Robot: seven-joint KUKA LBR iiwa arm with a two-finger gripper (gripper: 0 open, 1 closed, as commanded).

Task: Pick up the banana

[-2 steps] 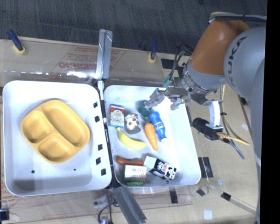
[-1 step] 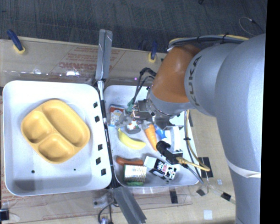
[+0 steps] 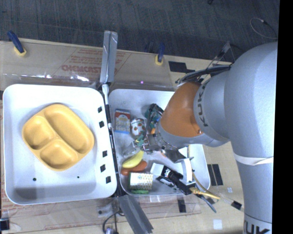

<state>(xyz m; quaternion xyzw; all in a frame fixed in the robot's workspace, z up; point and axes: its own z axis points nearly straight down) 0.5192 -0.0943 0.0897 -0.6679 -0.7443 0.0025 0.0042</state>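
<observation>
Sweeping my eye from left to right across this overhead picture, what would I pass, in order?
Left bin's rim → yellow divided plate → banana → arm's orange band → grey arm body.

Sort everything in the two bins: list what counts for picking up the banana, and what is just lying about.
For the job:
- banana, in the right bin
- end effector, just above the banana

Lying about:
- yellow divided tray, in the left bin
- red-and-white packet
- small box
- red item against the banana
</observation>
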